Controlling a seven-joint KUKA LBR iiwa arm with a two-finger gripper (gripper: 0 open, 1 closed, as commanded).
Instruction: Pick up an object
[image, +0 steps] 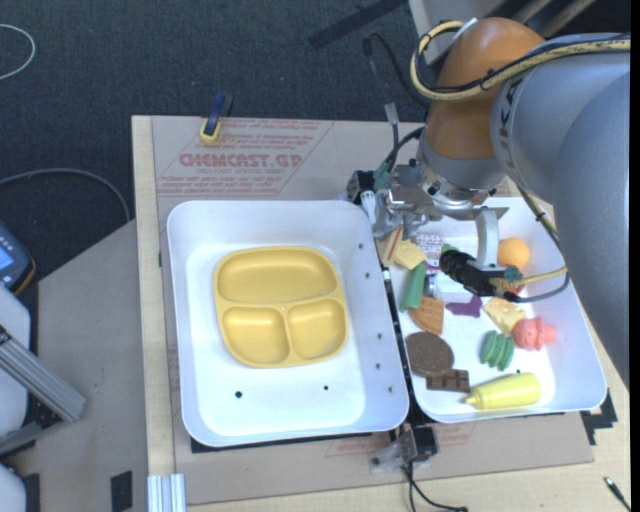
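Lowest in the right bin (590, 385) lies a yellow squeeze bottle (503, 392), smooth, rounded plastic that looks light but slippery; its middle seems the best place to grip. Beside it sit a brown cookie (429, 352) and green peppers (496, 348). Whether the pincer (437, 222) is released or clenched, I cannot tell.

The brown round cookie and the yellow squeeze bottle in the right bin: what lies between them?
In the camera view, a dark chocolate bar piece lies between the brown round cookie and the yellow squeeze bottle.
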